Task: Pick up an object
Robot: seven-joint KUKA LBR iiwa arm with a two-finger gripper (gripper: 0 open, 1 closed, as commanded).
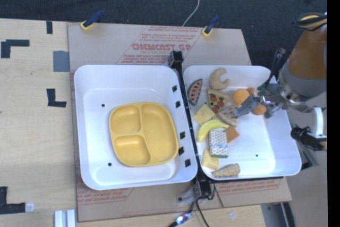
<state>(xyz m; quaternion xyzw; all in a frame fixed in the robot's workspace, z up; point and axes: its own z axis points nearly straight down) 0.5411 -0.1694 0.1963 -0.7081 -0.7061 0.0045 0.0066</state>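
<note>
The right bin holds several toy foods. Among them are a croissant, a watermelon slice, a pizza slice, an orange, a cheese wedge, a banana and a white carton. My gripper reaches in from the right and sits low over the bin's upper middle. It is just below the orange and beside the pizza slice's right end. A second orange piece shows right behind the gripper.
The left bin holds a yellow divided plate. A small orange piece, a yellow block and a bread piece lie in the right bin's lower left. Black clips sit along the wall between the bins.
</note>
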